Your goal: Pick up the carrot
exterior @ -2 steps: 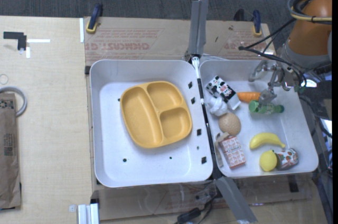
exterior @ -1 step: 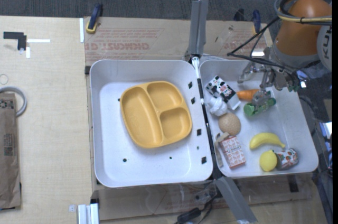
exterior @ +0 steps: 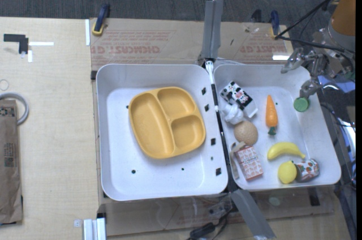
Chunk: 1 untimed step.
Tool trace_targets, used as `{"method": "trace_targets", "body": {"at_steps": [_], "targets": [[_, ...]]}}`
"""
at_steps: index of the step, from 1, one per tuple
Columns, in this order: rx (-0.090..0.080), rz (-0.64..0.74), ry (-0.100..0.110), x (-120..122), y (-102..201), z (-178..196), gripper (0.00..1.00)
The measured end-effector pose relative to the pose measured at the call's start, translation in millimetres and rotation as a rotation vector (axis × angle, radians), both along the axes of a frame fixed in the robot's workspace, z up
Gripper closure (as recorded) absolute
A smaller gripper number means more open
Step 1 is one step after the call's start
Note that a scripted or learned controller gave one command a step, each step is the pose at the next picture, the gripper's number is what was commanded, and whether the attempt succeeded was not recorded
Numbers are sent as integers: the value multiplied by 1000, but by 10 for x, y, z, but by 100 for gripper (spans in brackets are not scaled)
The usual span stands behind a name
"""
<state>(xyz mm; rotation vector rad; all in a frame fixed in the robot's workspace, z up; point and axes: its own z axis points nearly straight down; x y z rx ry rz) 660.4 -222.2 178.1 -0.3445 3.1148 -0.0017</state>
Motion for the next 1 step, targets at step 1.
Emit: {"method": "trace_targets", "body": {"at_steps": [1], "targets": [[1,-194,0,0,3,135,0]]}}
